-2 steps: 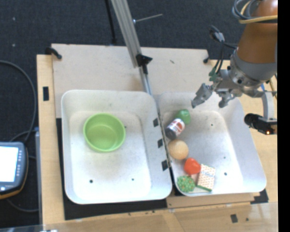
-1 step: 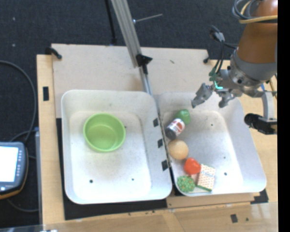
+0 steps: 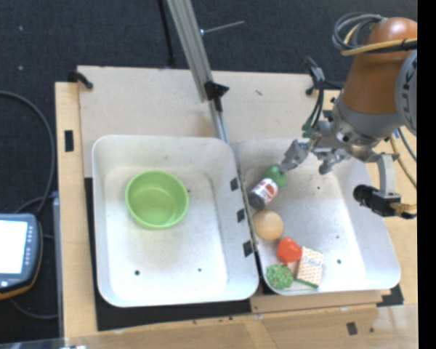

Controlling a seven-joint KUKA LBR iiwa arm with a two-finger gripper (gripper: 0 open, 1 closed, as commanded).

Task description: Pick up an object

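Arm enters from right; fingers (image 3: 310,158) hang over upper part of right bin (image 3: 363,227). Fingers spread, nothing between them. One finger (image 3: 295,155) points down-left toward bottle (image 3: 267,186); the other (image 3: 327,163) sits to its right.

Bottle: lies tilted near right bin's left wall, green cap up-right, labelled body down-left. Cap end is just below-left of the left finger tip; contact can't be told. Bottle lies outside the gap betw. fingers.

Other items, right bin, lower-left corner: tan ball (image 3: 269,225) just below bottle; red piece (image 3: 289,250); patterned packet (image 3: 310,265); green item (image 3: 280,275). All well apart from fingers.

Left bin (image 3: 211,267): green bowl (image 3: 157,199), upright. Both bins sit on desk (image 3: 131,100).
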